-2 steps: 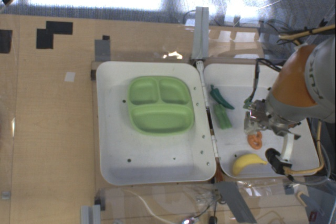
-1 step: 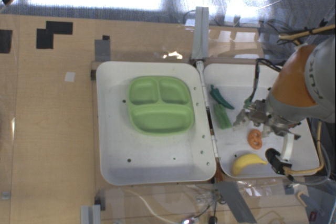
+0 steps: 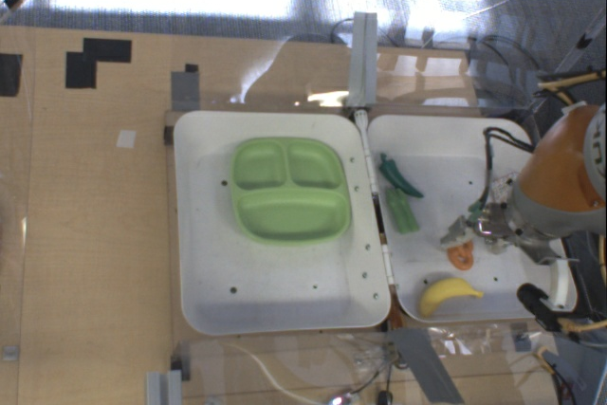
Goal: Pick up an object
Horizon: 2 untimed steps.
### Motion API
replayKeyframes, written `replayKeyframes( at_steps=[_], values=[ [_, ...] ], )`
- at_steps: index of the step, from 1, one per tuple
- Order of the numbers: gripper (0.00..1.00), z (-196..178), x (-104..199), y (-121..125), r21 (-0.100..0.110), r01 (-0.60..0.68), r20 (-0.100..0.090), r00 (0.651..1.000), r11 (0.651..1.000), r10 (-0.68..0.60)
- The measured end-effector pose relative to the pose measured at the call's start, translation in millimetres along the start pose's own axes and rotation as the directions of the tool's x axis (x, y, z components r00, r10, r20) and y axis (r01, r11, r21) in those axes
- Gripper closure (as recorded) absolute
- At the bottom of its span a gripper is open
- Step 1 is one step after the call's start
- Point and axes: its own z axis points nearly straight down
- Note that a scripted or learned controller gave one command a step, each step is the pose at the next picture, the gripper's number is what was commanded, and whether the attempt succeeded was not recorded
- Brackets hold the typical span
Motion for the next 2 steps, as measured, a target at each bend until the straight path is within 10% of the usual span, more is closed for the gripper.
replayKeyframes(
  at_steps=[1,2],
  values=[
    [1.00,-12,2,3,-0.009,0.003,0.000,1.000,1.000,-0.003],
    [1.00,-128,85,13,0.008,0.080,0.001,0.997,0.997,-0.080]
  ],
)
